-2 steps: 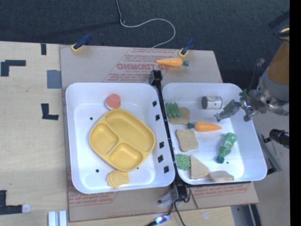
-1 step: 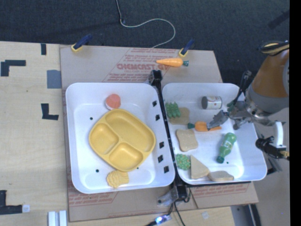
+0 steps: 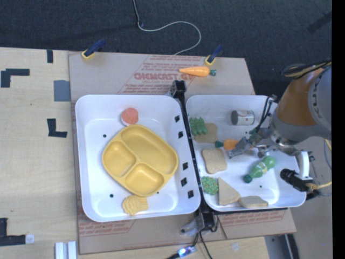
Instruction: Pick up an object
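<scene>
My gripper (image 3: 237,150) hangs low over the middle of the right bin (image 3: 215,102), reaching in from the right. Its tip is beside a small orange piece (image 3: 230,143), and I cannot tell whether they touch. A green bottle (image 3: 259,169) lies just below and right of the gripper. A toast slice (image 3: 214,160) lies to its lower left, and a grey can (image 3: 242,117) lies on its side above it. Also in this bin are a green bunch (image 3: 197,125), a broccoli piece (image 3: 209,185), a bread wedge (image 3: 227,193) and a flat bread piece (image 3: 252,202).
The left bin (image 3: 86,144) holds a yellow divided tray (image 3: 140,159), a pink round piece (image 3: 129,115) and a yellow waffle-like piece (image 3: 135,204). A toy carrot (image 3: 194,72) lies on the cardboard behind the bins. Clamps (image 3: 92,48) (image 3: 214,54) sit at the cardboard's back edge.
</scene>
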`<action>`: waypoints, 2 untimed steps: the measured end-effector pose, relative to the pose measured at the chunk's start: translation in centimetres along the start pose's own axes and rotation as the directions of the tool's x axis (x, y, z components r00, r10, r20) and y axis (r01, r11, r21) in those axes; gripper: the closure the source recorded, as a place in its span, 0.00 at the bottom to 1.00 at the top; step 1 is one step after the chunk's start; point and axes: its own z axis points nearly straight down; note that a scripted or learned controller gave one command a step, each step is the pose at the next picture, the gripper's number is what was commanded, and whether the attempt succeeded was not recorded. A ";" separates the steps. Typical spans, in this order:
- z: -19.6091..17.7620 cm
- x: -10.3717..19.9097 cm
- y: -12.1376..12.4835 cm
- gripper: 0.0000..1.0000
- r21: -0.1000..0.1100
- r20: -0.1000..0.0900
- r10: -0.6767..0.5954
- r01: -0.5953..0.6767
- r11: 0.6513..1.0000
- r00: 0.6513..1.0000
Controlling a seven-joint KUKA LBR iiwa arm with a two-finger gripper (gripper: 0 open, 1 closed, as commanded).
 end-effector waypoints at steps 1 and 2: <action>1.8 0.1 0.0 0.00 -0.004 0.002 -0.001 0.001 1.000 1.000; 0.6 0.1 0.1 1.00 -0.007 0.003 0.000 0.000 1.000 1.000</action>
